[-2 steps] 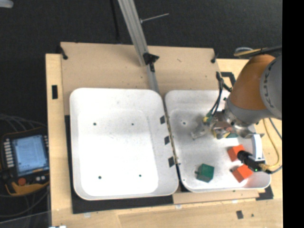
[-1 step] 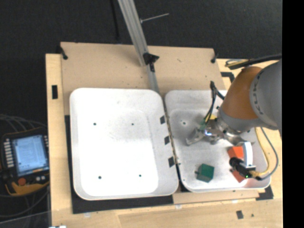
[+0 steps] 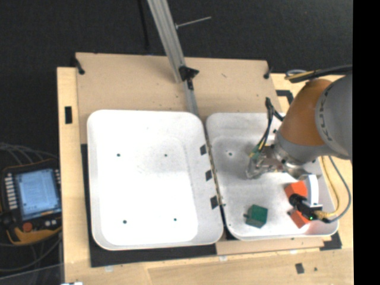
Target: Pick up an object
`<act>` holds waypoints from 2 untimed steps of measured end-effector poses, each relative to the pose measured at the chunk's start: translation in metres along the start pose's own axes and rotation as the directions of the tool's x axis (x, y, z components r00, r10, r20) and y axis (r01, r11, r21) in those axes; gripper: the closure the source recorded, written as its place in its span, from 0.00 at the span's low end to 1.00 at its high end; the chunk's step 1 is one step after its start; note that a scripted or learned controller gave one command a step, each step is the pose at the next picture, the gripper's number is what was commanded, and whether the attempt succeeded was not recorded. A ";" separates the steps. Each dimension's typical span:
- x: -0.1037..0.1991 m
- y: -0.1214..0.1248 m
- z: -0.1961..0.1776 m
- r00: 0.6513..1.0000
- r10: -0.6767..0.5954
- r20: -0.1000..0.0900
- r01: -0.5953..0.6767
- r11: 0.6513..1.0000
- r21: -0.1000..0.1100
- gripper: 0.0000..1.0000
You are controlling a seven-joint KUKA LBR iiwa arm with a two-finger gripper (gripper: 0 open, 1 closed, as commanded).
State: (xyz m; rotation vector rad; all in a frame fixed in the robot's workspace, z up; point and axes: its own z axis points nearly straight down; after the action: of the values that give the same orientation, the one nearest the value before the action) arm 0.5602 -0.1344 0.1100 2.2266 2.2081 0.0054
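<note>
Green and blocky, a small object (image 3: 256,215) lies near the front of the right bin (image 3: 237,129). An orange object (image 3: 295,190) sits at that bin's right side. The end effector (image 3: 256,166) hangs above the bin's middle; whether it grips anything cannot be told.

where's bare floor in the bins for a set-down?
Left bin: its whole floor is bare, wall to wall. Right bin: a bare strip along the divider, from the far wall down toward the green block. The right bin's right half is crowded: the pincer is low over its middle, the arm overhangs it, and orange pieces lie by the near right corner.
</note>
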 end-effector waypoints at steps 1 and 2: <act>0.000 0.003 -0.064 1.000 -0.011 0.000 0.011 1.000 -0.002 1.00; -0.005 -0.001 -0.111 1.000 -0.011 0.000 0.011 1.000 -0.001 1.00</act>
State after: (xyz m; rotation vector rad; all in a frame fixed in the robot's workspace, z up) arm 0.5586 -0.1389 0.2209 2.2139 2.2197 0.0055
